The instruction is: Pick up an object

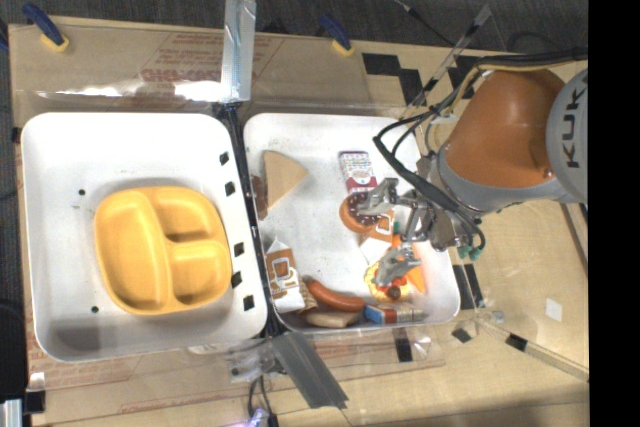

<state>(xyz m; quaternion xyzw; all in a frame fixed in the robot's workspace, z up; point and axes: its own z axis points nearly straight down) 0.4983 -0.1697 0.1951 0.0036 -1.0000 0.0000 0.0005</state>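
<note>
- The tool (pixel 385 220) hangs low over the right bin (pixel 320 130); whether it is open or shut cannot be told.
- Just beneath it lies an orange ring (pixel 356 216).
- A sausage (pixel 335 296) lies below-left of it.
- A yellow tray (pixel 160 247) sits far to its left, in the left bin (pixel 40 155).

KUKA iiwa arm (pixel 560 130): grey casing with partial black "KU" lettering, broad orange band (pixel 500 130), looped black cables (pixel 420 120), metallic gripper (pixel 395 235) assembly.
</note>
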